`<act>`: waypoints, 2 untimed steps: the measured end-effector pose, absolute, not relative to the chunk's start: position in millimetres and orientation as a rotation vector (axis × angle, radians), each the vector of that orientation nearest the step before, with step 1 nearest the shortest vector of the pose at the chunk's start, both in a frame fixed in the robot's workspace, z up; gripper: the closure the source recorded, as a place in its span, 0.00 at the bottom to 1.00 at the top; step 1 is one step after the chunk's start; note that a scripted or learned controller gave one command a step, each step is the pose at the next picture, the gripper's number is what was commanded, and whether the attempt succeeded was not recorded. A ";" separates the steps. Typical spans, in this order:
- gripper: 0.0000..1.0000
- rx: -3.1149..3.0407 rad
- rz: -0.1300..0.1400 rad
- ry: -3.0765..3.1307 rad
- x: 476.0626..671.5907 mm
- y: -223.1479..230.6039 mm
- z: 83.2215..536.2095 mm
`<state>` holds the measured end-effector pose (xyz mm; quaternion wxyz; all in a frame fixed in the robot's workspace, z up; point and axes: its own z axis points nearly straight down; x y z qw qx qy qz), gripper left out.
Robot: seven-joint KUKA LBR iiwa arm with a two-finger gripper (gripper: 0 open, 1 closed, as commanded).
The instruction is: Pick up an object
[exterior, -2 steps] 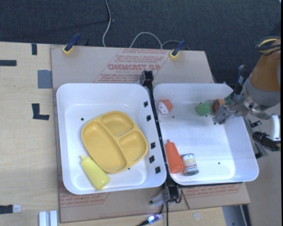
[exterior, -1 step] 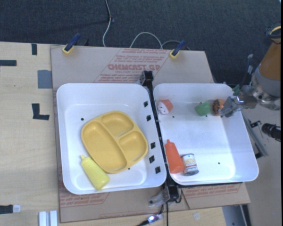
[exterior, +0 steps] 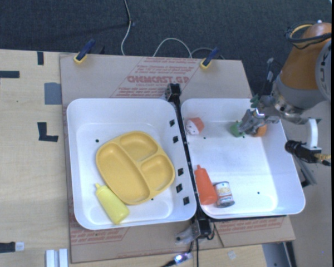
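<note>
At the far right part of the right bin (exterior: 284, 202), the end effector (exterior: 249, 122) is low over the floor of the bin, and just at its tip I see a small green object (exterior: 235, 129) and a small orange object (exterior: 260, 130), one on each side. They are very small and partly covered by the metal, so I cannot say what they are, and I cannot tell if one of them is between the fingers or only beside them. If the fingers are apart or together, this also I cannot tell. The grey arm (exterior: 306, 77) with its orange band comes in from the right and is cut off at the edge of the view. In the same bin, near the divider, lies a small white and red object (exterior: 193, 126), and at the near side an orange bottle (exterior: 205, 186) with a small can (exterior: 224, 194) just beside it. The left bin (exterior: 80, 121) holds a yellow divided plate (exterior: 134, 166) and a yellow bottle (exterior: 112, 203) touching its near edge. Both bins stand on a cardboard sheet (exterior: 156, 77) on the desk (exterior: 22, 143).
</note>
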<state>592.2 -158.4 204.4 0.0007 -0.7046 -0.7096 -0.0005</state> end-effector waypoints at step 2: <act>1.00 -2.211 -0.002 -2.229 605.2 -47.6 218.2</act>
